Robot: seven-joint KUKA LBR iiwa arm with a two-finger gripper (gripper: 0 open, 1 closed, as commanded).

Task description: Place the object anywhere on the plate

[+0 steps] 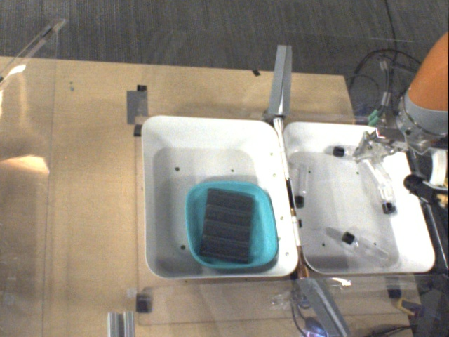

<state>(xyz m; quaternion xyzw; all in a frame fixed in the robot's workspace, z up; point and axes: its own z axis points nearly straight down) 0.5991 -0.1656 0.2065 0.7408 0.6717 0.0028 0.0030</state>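
The dark grey ridged block [227, 225] lies flat on the teal plate [264, 216], inside the left white bin [163, 188]. It is well apart from the gripper [373, 161], to its left and lower in the view, in the other bin. The plate sits in the near part of that bin, close to the wall between the two bins. The gripper hangs over the far right part of the right white bin [414, 258], and nothing is seen between its fingers; I cannot tell if they are spread or pressed together. Below the gripper, some clear pieces with black ends [347, 238] lie on that bin's floor. Both bins stand on the wooden worktop [70, 223].
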